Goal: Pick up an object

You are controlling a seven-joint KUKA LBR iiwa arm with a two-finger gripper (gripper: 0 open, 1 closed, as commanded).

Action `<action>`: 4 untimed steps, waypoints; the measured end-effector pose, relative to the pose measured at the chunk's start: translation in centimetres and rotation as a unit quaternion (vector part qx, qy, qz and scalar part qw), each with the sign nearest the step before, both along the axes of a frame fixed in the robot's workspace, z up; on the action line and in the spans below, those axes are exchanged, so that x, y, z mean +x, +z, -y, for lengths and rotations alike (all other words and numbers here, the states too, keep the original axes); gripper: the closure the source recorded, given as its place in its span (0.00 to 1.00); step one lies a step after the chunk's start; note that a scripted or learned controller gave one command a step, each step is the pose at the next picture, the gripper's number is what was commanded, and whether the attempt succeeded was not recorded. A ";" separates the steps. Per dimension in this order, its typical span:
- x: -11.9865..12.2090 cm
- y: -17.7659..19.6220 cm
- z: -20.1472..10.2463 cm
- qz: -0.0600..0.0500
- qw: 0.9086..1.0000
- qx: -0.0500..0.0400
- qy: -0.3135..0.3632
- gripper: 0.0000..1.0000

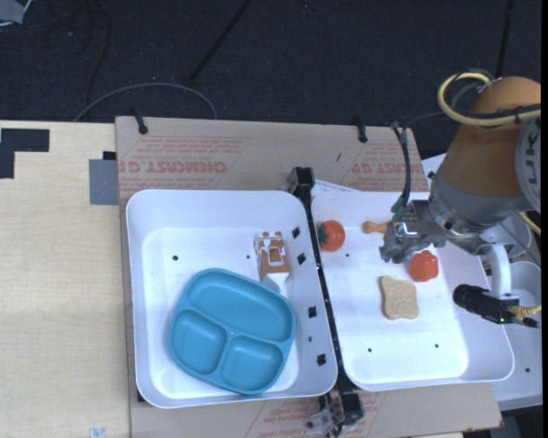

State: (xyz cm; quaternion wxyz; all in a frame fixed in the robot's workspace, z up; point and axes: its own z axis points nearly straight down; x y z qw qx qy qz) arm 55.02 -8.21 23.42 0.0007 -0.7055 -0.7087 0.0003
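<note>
A grey arm [479, 185] with an orange band is reaching in from the right of the frame, its pincer [400, 243] hanging low over the right bin [438, 359] at centre right; whether the pincer is spread or pressed together cannot be told from this angle. A red tomato [424, 266] is sitting just beside the pincer, to its lower right, with nothing visibly between the fingers. A slice of toast [399, 297] is lying below it in the same bin, and an orange fruit with a green top [331, 235] is resting near the bin's left wall. A small orange piece [374, 227] is lying left of the pincer. In the left bin [151, 245], a blue divided plate [231, 329] is filling the lower part, with a small brown and white toy [273, 254] just above it. Both bins are sitting on cardboard [210, 158] on the pale worktop [46, 281].
</note>
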 end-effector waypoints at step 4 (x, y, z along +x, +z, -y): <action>5.4 -0.5 -19.1 -0.001 1.000 0.001 0.001 1.00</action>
